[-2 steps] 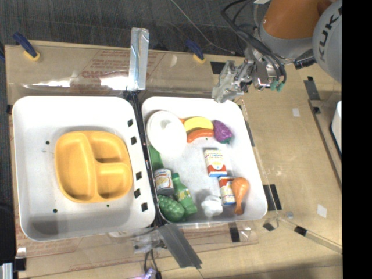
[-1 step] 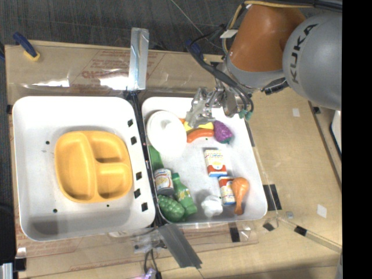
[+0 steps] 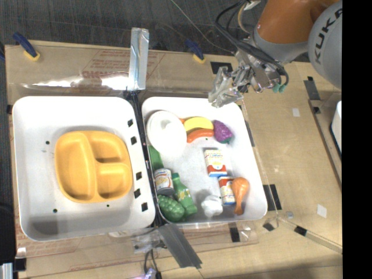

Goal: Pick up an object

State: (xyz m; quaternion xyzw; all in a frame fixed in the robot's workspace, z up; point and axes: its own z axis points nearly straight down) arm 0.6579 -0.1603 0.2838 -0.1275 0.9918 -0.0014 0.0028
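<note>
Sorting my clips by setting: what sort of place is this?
Probably a robotics lab bench: a grey arm with an orange band, two white bins taped to a board, and toy food such as a banana.

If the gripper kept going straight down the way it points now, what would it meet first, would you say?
Probably the right bin's far rim or the floor just inside it, near the purple grapes; the gripper hovers there, though depth is unclear.

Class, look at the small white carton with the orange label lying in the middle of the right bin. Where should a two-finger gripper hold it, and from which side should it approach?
Grip the small white carton with the orange label across its two long flat sides, at mid-length, probably coming straight down from above. It lies flat on the right white bin floor, with bare floor along both long sides for the fingers. The gripper sits above the bin's far rim.
</note>
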